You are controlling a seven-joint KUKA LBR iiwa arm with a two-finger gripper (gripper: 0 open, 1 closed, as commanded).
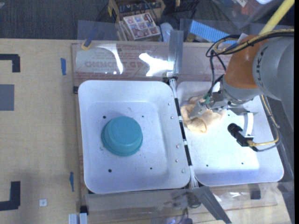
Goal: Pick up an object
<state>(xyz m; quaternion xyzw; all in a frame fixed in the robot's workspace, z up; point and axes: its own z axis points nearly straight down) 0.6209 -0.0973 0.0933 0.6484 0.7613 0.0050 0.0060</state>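
gripper [205, 105] over tan cloth [200, 118], right bin [243, 164] top-left | fingers state: can't tell | teal bowl [122, 135] mid left bin [93, 106]

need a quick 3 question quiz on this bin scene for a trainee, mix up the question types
1. True or false: the teal bowl sits in the left bin.
2. Multiple choice: the gripper is over which thing?
A. the teal bowl
B. the tan soft object in the right bin
C. the blue tape on the bench
3. Fill in: the tan soft object lies near the ____ wall of the right bin, as the camera sees it.

Key
1. True.
2. B. The gripper is right at the object's upper edge; whether it grips it cannot be told.
3. Left, beside the divider between the bins.
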